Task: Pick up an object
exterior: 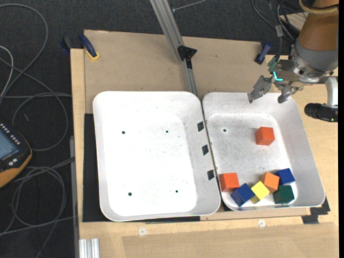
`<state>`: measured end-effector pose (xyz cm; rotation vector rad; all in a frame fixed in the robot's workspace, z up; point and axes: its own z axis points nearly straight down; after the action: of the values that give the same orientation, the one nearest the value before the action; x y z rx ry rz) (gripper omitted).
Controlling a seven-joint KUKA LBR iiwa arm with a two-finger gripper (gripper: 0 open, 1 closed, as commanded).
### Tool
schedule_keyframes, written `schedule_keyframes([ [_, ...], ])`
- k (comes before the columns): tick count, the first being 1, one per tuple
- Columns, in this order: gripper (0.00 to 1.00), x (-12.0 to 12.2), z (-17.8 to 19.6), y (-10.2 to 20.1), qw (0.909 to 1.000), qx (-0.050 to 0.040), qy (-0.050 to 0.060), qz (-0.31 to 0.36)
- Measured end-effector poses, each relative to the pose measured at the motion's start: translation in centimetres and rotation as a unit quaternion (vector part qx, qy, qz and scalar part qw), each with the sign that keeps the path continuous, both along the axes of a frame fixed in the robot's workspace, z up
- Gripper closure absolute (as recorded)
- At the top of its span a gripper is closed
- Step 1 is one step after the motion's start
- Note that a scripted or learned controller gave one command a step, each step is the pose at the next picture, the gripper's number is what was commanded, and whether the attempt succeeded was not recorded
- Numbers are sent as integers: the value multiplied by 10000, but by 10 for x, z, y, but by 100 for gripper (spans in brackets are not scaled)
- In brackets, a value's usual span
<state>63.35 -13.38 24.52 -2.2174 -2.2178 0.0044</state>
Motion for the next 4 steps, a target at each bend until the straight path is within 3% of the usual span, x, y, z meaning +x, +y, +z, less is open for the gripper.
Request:
schedule_keyframes([
  [1,0,1,3,0,10000,-7,-24,7],
  [3,0,3,-110,-5,10000,-4,5,-4],
  [4,0,3,-148,-4,10000,-3,0,0],
])
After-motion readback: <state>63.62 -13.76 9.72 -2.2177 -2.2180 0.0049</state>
